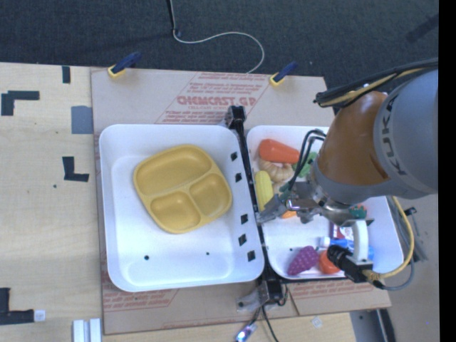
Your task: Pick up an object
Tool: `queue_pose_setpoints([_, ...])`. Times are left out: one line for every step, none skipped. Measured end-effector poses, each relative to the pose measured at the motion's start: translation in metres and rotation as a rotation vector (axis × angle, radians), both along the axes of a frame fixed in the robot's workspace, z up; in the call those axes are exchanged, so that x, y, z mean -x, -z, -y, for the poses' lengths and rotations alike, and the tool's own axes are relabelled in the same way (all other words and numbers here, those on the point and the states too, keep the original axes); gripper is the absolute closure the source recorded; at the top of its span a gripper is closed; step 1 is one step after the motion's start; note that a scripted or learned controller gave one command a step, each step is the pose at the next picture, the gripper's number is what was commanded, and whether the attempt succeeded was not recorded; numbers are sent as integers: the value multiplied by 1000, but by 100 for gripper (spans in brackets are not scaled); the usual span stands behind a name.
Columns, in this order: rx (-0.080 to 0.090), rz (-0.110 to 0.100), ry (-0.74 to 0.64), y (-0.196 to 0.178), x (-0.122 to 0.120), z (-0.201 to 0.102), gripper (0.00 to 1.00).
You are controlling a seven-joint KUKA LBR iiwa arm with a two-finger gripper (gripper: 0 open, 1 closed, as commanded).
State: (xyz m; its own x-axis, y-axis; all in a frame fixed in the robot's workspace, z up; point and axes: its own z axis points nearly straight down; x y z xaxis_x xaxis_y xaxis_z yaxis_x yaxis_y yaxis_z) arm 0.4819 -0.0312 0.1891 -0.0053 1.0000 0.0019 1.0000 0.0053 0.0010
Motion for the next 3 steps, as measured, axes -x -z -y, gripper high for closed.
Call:
queue_pose_setpoints([1,-7,4,-4,-1,2,100])
queue_pose_setpoints([-3,12,-10,-138,-3,-109,100])
queue_pose_setpoints([2,3,6,-187,-2,-69,100])
